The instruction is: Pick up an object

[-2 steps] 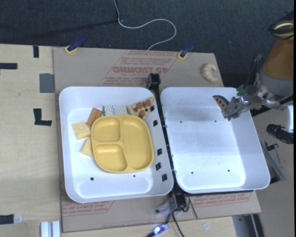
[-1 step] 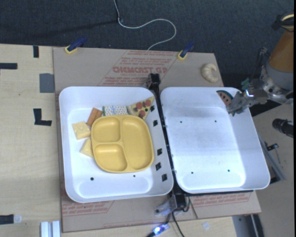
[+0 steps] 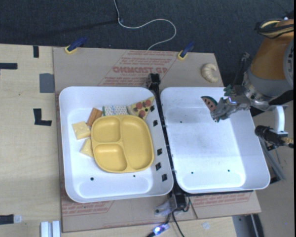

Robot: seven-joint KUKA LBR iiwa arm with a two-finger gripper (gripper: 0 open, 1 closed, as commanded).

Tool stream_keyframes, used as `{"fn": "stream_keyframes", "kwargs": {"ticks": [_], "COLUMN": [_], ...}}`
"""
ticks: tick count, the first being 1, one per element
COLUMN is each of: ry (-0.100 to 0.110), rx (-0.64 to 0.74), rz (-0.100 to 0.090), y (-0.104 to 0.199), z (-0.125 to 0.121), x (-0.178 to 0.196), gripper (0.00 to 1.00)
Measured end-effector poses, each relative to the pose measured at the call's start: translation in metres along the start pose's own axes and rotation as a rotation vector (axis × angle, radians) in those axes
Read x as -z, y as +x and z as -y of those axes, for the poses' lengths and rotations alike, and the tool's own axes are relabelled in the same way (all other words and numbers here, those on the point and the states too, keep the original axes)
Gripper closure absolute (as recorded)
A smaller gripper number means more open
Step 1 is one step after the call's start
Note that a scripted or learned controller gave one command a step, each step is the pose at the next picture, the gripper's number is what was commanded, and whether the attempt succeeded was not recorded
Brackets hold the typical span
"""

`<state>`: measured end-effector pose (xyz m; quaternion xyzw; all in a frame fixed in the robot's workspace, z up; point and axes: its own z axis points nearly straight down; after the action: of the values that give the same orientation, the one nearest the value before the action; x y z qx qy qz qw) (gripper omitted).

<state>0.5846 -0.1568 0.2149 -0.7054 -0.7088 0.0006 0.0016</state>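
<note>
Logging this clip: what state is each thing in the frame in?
Yellow divided plate: upright in left bin, over flat pieces.
Watermelon-slice piece: in right bin, beside gripper.
Gripper: low over right bin's far side.
Beige object: on cardboard behind bins.

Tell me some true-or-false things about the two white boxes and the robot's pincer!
1. The yellow plate lies in the left bin. True.
2. The pincer hangs over the left bin. False: it is over the right bin, near its far edge.
3. The yellow plate has three sections. True.
4. The watermelon slice sits on the yellow plate. False: it is in the right bin, just beside the pincer.
5. A pale round lump lies on the cardboard outside the bins. True.
</note>
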Motion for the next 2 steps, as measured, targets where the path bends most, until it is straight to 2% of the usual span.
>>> {"fn": "stream_keyframes", "kwargs": {"ticks": [1,2], "ry": [0.000,0.002], "rx": [0.000,0.000], "rz": [0.000,0.000], "y": [0.041,0.090], "z": [0.013,0.036], "x": [0.003,-0.004], "gripper": [1.00,1.00]}}
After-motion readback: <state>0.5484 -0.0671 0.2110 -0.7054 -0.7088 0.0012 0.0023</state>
